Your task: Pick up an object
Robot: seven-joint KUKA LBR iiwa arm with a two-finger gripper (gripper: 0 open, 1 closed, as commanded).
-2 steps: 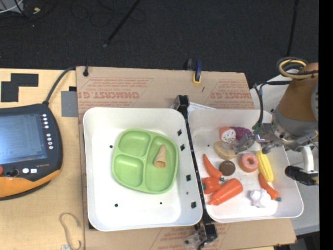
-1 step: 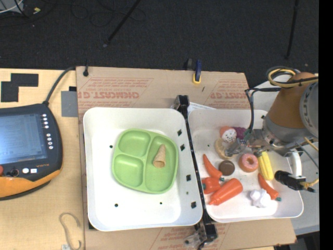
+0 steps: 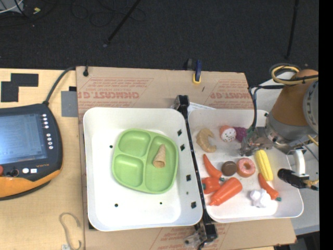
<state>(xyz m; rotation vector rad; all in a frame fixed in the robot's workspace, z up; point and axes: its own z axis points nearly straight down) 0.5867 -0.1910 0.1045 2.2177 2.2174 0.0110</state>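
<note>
Camera view puts the pincer (image 3: 251,146) low in the right bin (image 3: 296,208); whether it is spread, I cannot tell. Nothing lifted yet: corn (image 3: 264,164) and doughnut (image 3: 246,166) lie just beside it.

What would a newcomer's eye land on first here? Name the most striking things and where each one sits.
The bright green plate in the left bin stands out first, with an ice cream cone lying in its right compartment. Next comes the colourful heap of toy food in the right bin: a large carrot, a pink doughnut and a corn cob. The gripper hovers at that bin's far right.
</note>
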